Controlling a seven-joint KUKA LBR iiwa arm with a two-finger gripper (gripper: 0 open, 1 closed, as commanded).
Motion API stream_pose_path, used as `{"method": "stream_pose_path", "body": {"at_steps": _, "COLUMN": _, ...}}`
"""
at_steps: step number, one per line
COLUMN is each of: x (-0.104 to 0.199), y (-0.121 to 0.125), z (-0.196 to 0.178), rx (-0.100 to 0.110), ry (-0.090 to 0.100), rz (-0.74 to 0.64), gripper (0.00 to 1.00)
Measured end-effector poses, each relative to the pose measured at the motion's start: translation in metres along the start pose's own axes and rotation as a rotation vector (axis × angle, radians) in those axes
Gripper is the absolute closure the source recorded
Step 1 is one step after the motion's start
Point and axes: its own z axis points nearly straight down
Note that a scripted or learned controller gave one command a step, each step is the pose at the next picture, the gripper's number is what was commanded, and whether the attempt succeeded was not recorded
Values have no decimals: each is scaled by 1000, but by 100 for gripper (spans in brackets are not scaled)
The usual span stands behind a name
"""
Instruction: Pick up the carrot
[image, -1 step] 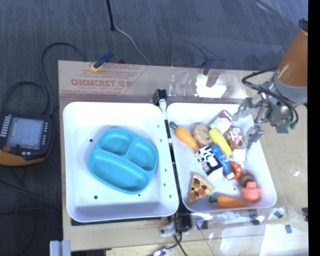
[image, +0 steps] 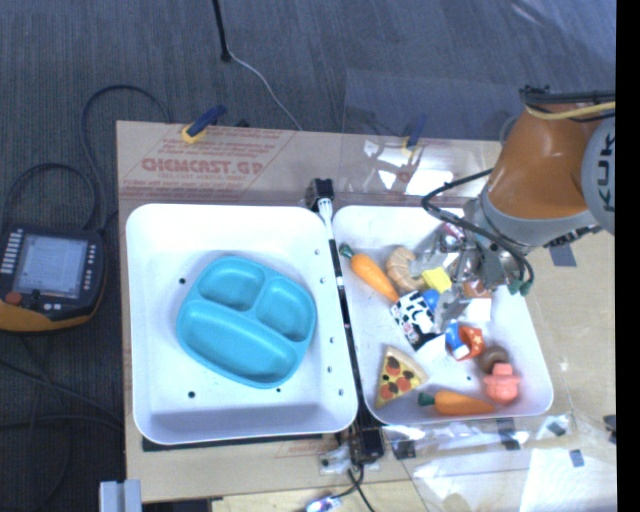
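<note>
An orange carrot (image: 373, 276) with a green stem end lies slanted in the right bin (image: 535, 345), close to the bin's left wall. A second carrot (image: 458, 403) lies flat along that bin's front wall. My gripper (image: 468, 282) hangs over the middle of the right bin, below the orange band of the arm. It is to the right of the slanted carrot and well above the front one. Beneath it are a yellow block (image: 436, 280) and a black-and-white carton (image: 414, 317). Neither carrot is touched by the gripper.
The right bin also holds a pizza slice (image: 398, 378), a tan roll (image: 402, 262), a red, white and blue carton (image: 462, 341), a brown ring (image: 495, 355) and a pink toy (image: 501, 384). A blue divided plate (image: 248, 318) sits in the left bin (image: 160, 240).
</note>
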Motion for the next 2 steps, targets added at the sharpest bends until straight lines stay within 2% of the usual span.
{"method": "stream_pose_path", "body": {"at_steps": 1, "x": -39, "y": 74, "z": 6, "rx": 1, "ry": -5, "rz": 422, "gripper": 0}}
{"method": "stream_pose_path", "body": {"at_steps": 2, "x": 2, "y": 21, "z": 85, "rx": 5, "ry": -1, "rz": 728, "gripper": 0}}
